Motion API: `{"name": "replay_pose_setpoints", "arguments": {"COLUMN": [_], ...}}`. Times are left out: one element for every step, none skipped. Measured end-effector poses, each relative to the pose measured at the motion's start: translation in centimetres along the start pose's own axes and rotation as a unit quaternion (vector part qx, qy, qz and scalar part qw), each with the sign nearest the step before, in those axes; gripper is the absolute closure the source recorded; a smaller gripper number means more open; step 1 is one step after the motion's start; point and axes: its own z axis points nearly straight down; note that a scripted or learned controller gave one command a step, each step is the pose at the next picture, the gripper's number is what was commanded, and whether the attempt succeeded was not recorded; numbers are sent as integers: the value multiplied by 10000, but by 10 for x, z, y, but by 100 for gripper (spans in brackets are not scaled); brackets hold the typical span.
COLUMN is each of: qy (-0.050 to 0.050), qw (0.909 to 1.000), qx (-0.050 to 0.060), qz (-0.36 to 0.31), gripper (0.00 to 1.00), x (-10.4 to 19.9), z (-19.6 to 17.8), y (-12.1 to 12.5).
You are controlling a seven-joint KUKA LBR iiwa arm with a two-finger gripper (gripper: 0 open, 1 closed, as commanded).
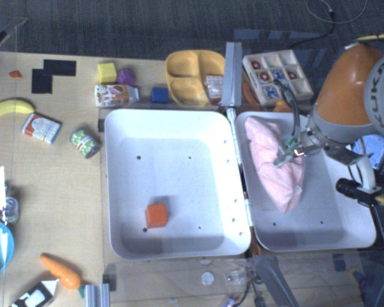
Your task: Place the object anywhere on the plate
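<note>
Lying crumpled in the right-hand shallow white bin [345,232], the soft pale pink cloth [274,165] is a long, wrinkled heap running from the bin's far left corner down toward its middle, narrowing to a rounded end. The grey arm with the orange band [349,91] reaches in from the right, its wrist bent down over the bin's upper half. The two-finger gripper [288,156] sits low against the cloth's right side, about midway along its length, seemingly touching the fabric; whether its fingers are spread or closed, or have any fabric between them, cannot be told at this angle. The left-hand shallow white bin [173,133] contains a small orange-red cube [157,215] near its front left, well apart from the gripper. No plate can be identified with certainty.
</note>
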Motion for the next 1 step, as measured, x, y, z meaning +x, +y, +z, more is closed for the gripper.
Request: {"name": "replay_pose_setpoints", "arguments": {"qy": [5], "qw": [9987], "qx": [-2], "qz": [514], "gripper": [100], "x": [65], "z": [-40], "y": [1]}}
